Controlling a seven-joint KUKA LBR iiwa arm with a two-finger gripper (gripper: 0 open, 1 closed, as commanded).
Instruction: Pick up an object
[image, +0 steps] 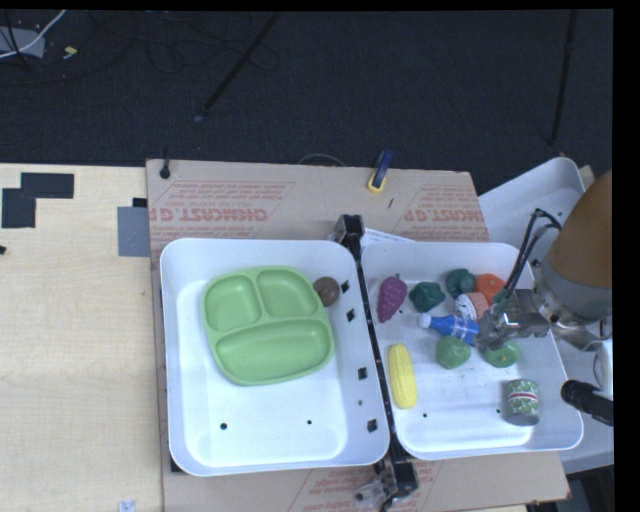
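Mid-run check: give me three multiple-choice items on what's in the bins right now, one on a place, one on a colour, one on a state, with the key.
1. Where does the green divided plate lie?
A. in the left bin
B. in the right bin
C. on the bare bench

2. What colour is the corn cob in the right bin?
A. purple
B. yellow
C. blue

3. How is the gripper placed?
A. over the plate
B. outside both bins
C. low in the right bin among the small toys

Key: 1 A, since the plate rests on the floor of the left bin. 2 B, as the cob near the divider is yellow. 3 C, because it sits by the blue bottle and green toys.
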